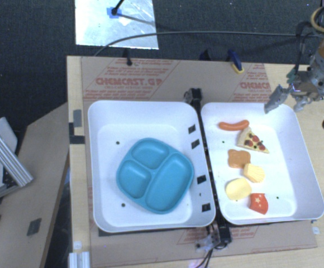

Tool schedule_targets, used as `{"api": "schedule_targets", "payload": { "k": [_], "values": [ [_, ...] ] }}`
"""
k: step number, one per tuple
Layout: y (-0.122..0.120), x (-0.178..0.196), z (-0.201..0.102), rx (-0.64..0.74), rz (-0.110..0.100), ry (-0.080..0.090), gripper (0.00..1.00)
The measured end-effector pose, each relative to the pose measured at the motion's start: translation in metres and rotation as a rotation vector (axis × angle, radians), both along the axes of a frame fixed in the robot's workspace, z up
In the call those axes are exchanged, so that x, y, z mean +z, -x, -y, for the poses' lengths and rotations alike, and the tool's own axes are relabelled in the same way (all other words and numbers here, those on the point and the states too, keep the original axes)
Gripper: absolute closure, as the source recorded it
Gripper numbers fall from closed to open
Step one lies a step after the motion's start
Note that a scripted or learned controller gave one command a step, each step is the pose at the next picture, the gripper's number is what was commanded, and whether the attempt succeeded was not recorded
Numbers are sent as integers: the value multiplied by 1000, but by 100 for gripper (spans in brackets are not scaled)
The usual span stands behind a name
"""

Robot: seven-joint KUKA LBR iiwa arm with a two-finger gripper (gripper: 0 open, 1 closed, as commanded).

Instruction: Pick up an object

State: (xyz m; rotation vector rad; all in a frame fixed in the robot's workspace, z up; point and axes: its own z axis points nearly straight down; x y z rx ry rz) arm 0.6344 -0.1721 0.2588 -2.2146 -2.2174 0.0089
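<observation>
The tool (287,98) hangs at the upper right of the camera view, above the far right corner of the right bin (307,166), with the grey arm and its orange band rising behind it toward the frame's right edge. Its two fingers stand spread apart, one slanting down to the left over the bin's rim and the other nearer the wrist, and nothing lies between them.

Below and to the left of the tool, inside the right bin, lie the candidates for the pick, all toy food pieces. Nearest is a sausage (233,125), lying roughly crosswise near the far wall. Just beside it, toward the near side, is a pizza slice (253,142). Further down come a brown toast-like piece (238,159) and a pale yellow chunk (255,173), touching or nearly so, then a rounder yellow piece (238,189) and a red piece (258,203) near the front wall.

The left bin (106,149) holds a blue divided plate (155,175), tilted a little in the view, with its compartments bare. Both bins sit on a board on the table (53,166).

As to progress, nothing is done yet: every piece rests on the bin floor and the tool is off to the side, apart from all of them. What is left is the whole pick: moving over one piece, descending, closing and lifting. The sausage and pizza slice look like the shortest reach.
</observation>
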Motion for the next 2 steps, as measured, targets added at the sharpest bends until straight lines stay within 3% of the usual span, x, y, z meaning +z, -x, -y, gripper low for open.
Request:
{"api": "schedule_targets", "payload": {
  "k": [1,2],
  "values": [
    [-2,7,0,2,12,2,0],
    [-5,-55,-1,1,8,1,0]
  ]
}}
